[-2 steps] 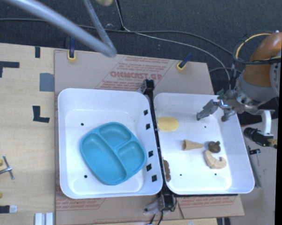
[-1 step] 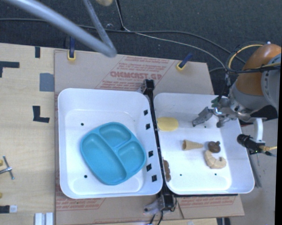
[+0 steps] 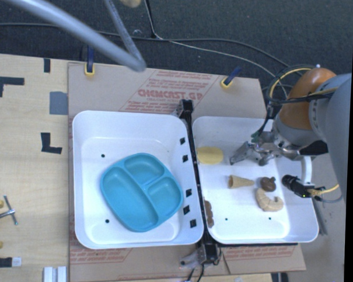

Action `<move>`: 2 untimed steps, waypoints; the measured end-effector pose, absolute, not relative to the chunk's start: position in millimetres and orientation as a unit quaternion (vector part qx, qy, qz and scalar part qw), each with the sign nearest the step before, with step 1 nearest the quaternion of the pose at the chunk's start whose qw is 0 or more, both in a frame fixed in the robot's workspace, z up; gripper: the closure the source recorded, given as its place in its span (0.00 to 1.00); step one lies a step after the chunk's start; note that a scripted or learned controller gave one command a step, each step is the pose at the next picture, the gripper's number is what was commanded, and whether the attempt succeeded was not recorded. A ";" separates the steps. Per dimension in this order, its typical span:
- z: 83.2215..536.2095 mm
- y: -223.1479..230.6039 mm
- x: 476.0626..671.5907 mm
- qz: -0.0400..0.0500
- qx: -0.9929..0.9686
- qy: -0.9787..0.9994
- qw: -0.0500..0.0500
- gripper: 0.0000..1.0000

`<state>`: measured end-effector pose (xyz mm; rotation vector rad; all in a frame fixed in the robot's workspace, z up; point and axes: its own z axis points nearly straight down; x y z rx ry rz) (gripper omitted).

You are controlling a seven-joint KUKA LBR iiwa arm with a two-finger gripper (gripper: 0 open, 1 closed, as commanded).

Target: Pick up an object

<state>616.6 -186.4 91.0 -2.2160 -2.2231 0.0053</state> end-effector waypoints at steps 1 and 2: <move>85.9 -186.1 617.2 0.001 -0.706 -0.708 -0.001 0.00; 96.9 -186.4 618.0 0.000 -0.706 -0.708 -0.003 1.00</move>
